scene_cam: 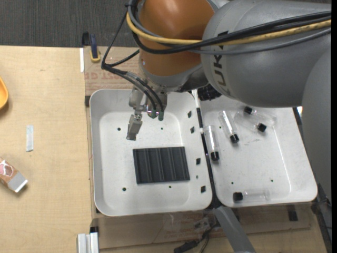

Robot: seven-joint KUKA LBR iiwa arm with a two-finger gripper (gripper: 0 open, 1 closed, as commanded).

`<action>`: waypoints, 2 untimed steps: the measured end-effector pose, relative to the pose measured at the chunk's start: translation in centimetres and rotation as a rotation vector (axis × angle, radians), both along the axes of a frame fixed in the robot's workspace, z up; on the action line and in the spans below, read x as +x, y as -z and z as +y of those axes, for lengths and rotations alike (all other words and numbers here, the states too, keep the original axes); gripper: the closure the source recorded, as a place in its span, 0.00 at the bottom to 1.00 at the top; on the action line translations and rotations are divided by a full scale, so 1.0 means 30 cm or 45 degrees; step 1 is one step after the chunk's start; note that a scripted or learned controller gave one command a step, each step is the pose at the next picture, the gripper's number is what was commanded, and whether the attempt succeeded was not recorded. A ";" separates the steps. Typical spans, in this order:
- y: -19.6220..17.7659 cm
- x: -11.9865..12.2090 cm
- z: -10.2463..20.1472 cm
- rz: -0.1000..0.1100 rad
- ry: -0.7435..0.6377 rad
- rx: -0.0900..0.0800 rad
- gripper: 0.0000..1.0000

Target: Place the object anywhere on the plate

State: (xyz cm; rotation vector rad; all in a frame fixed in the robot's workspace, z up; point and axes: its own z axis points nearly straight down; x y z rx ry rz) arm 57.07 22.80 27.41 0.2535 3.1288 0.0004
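End effector (pixel 135 126) hung over the left bin (pixel 105 157), far of the dark ribbed plate (pixel 160 165), finger state unclear; clear tubes (pixel 229 127) lay in the right bin (pixel 284 162), so placing pended a confirmed grasp.

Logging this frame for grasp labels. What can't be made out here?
- Gripper, camera view: small and seen from above; finger state and any held object unreadable.
- Left bin: its back rim is covered by the arm's orange band.
- Right bin: its back half is hidden under the grey arm.
- Clear tubes: transparent; contents unclear.
- Orange item: cut by the left edge.
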 end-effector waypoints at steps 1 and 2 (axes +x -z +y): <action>0.450 -0.210 0.000 0.006 0.157 -0.002 0.00; 0.422 -0.205 -0.010 0.005 0.166 -0.002 1.00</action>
